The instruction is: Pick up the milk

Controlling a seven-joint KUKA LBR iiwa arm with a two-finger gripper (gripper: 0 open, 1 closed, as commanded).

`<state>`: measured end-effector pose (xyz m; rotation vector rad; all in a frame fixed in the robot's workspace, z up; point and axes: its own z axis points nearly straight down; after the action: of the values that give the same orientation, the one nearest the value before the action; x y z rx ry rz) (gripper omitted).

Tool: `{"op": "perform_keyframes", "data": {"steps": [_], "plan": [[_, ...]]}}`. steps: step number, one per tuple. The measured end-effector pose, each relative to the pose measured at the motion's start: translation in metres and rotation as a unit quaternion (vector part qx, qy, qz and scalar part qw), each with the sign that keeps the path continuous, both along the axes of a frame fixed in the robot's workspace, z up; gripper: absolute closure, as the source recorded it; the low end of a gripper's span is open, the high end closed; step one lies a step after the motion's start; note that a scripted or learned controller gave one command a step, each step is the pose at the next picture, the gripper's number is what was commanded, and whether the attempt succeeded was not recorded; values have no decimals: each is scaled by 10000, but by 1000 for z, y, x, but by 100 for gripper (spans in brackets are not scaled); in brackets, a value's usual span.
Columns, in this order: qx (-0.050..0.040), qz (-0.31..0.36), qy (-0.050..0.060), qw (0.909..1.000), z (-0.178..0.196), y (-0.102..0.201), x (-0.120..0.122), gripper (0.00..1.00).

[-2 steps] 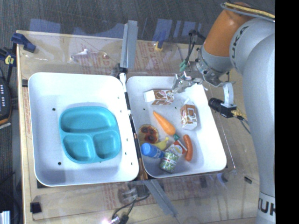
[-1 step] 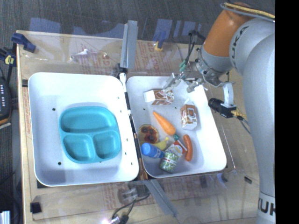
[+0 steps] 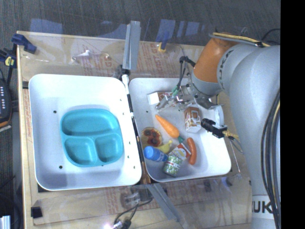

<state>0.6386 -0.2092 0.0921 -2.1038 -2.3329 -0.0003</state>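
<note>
The milk (image 3: 192, 118) is a small brown and white carton lying in the right bin (image 3: 217, 163), just right of its middle. My gripper (image 3: 170, 98) hangs low over the far part of that bin, left of and a little beyond the carton, and apart from it. A small white box (image 3: 153, 98) lies right beside the gripper on its left. The grey arm with its orange band (image 3: 209, 63) comes in from the right, and its wrist covers the bin's far right corner.
In the right bin lie a carrot (image 3: 167, 126), a red sausage (image 3: 191, 150), a blue bottle (image 3: 154, 153), a green can (image 3: 172, 165), a yellow piece (image 3: 165, 147) and a dark round item (image 3: 152, 136). The left bin (image 3: 43, 99) holds a blue divided tray (image 3: 91, 136).
</note>
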Motion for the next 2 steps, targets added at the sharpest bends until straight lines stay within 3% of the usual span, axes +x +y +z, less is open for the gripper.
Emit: {"op": "perform_keyframes", "data": {"steps": [1,2], "plan": [[-2,17,1,10000,10,0,1,100],[-3,17,3,10000,10,0,0,0]]}}
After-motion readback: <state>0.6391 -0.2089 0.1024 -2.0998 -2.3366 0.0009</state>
